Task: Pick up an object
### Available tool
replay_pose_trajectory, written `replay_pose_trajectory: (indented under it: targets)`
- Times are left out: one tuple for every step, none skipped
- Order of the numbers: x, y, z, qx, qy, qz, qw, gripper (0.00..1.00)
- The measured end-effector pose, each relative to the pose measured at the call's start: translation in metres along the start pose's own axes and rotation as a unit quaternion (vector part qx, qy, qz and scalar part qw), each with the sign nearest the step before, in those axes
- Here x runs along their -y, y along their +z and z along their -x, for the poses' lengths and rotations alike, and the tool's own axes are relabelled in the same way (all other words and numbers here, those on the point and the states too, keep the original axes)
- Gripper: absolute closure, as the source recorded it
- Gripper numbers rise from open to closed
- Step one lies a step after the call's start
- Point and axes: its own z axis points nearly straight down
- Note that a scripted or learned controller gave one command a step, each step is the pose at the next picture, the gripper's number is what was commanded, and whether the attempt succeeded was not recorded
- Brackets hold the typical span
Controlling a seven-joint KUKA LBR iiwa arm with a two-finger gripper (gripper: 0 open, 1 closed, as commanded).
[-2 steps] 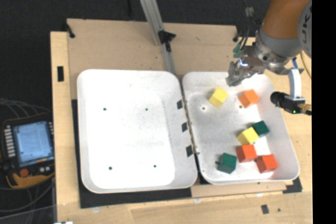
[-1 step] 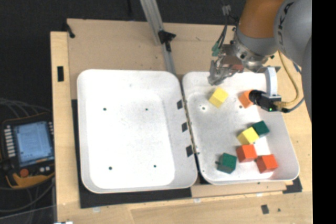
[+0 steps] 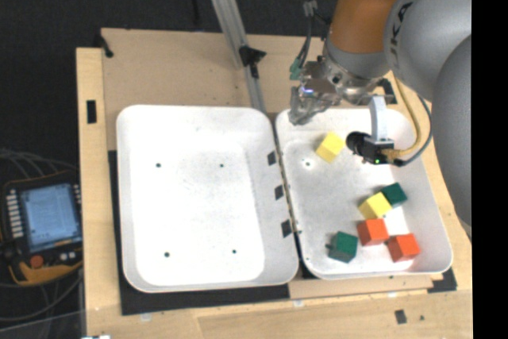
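Note:
A yellow block (image 3: 330, 147) lies in the upper part of the right bin (image 3: 317, 266). My gripper (image 3: 303, 111) hangs over that bin's top left corner, a little up and left of the yellow block, with nothing seen between its fingers. Lower right in the bin sit a second yellow block (image 3: 376, 206), a green block (image 3: 394, 194), two orange blocks (image 3: 371, 231) (image 3: 403, 247) and another green block (image 3: 344, 246).
The left bin (image 3: 135, 171) lies beside the right one. A slanted metal pole (image 3: 226, 12) rises behind the bins. A black cable with a connector (image 3: 367, 147) hangs from the arm over the right bin. A handheld pendant (image 3: 44, 222) rests off the bench's left side.

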Motion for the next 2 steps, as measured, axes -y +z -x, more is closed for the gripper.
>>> replay_pose_trajectory:
  targets:
    - [-0.005, 0.002, -0.044, 0.0, 0.0, 0.0, 1.0, 1.0]
    - [-0.026, 0.007, -0.092, 0.0, 0.0, 0.0, 1.0, 1.0]
